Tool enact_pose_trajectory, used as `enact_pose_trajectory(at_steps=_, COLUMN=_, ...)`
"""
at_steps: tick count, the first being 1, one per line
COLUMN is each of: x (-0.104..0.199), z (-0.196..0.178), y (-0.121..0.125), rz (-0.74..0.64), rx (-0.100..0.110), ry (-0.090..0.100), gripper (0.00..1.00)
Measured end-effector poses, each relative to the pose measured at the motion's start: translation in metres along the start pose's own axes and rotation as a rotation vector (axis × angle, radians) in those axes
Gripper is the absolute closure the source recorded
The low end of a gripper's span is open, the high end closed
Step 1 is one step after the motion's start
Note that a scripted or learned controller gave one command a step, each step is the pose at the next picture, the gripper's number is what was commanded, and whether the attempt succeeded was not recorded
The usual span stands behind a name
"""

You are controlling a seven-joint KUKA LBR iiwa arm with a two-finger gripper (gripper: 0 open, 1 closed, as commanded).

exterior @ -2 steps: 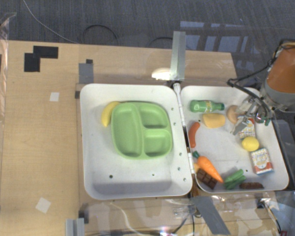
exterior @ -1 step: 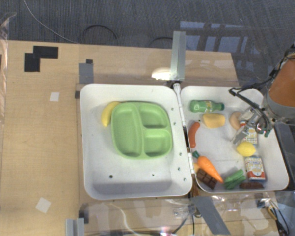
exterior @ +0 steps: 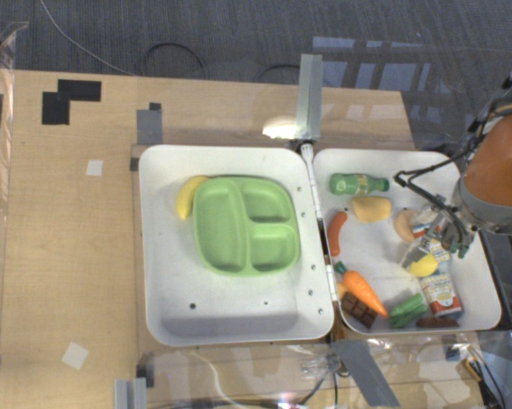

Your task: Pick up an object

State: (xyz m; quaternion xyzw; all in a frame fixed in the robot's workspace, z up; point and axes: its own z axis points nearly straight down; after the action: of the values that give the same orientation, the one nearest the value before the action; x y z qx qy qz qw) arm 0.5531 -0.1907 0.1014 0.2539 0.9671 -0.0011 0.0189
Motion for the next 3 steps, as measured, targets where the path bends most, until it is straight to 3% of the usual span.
enact_pose_trajectory(at_steps=1, x=-0.007, z=0.001, y=0.029, rz=-0.054, rx=0.000, ry=-0.005, gripper=0.00)
enact_pose_trajectory(at_steps=2, x=-0.067, z=0.005, y=0.018, rz=-0.230, rx=-0.001, ry=0.002, gripper=0.00)
enact_pose_trajectory(at_steps=3, x=-0.024, z=0.002, y=0.023, rz=-0.187, rx=-0.002, ry=0.000, gripper=0.00)
